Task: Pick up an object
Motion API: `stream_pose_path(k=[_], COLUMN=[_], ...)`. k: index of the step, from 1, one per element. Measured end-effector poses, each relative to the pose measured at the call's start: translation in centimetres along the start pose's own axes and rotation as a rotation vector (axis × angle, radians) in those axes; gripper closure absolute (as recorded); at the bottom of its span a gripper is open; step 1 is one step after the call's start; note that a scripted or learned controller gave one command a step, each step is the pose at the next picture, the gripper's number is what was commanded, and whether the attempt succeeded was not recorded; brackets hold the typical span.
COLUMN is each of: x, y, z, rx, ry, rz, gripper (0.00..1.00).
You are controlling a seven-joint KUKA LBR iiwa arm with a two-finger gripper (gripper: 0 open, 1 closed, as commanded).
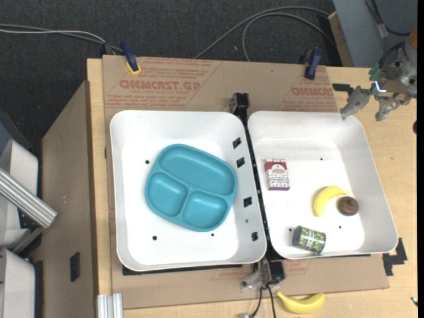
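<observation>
In the right bin [351, 138] lie a red card box [277, 175], a yellow banana [327, 198], a small brown round object [347, 206] touching the banana, and a green can [309, 238] on its side. My gripper [368, 106] hangs at the far right, above the bin's back right corner. Its fingers are spread apart with nothing between them.
The left bin [126, 144] holds a blue divided plate [190, 187]. Another banana [301, 302] lies outside the bins at the front edge of the bench. Blue clamps [130, 58] [311, 63] hold the cardboard at the back. Cables run behind the bench.
</observation>
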State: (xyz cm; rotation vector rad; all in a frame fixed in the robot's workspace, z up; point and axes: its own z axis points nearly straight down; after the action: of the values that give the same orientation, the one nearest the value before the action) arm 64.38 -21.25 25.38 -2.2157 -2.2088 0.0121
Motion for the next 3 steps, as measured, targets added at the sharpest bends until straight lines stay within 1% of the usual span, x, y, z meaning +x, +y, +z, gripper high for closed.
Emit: stream_pose_path(k=[1, 3], x=[0.1, -0.1], y=[0.2, 0.1], z=[-0.9, 11.4], rx=[-0.014, -0.010], ry=[-0.003, -0.002], rz=[-0.004, -0.003], gripper=[0.00, 0.00])
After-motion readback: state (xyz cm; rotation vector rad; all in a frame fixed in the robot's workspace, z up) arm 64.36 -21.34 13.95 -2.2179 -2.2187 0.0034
